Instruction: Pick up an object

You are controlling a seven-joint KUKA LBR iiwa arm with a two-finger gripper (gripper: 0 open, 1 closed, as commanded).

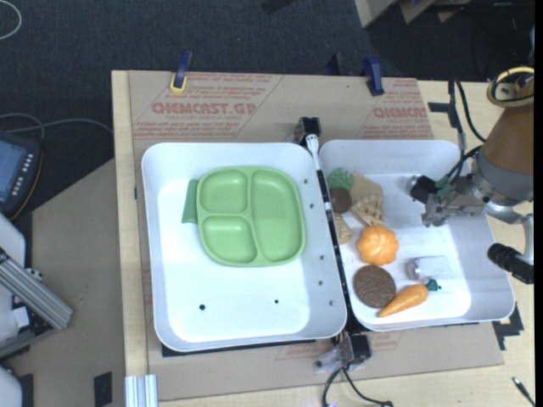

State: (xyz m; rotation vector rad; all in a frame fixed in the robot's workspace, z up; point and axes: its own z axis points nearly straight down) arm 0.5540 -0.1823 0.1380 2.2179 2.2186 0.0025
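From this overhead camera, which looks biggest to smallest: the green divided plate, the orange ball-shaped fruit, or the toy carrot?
1. Green divided plate, by far.
2. Orange fruit and carrot look too alike to rank.

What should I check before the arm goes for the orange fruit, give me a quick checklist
1. Orange fruit in the right bin: ok.
2. Pincer over the right bin: ok, to the right of the fruit and farther back.
3. Path to the fruit free: ok, bare bin floor between.
4. Room around the fruit: not ok, brown cookie and waffle piece crowd it.
5. Pincer opening: cannot tell.
6. Green tray out of the way: ok, left bin.
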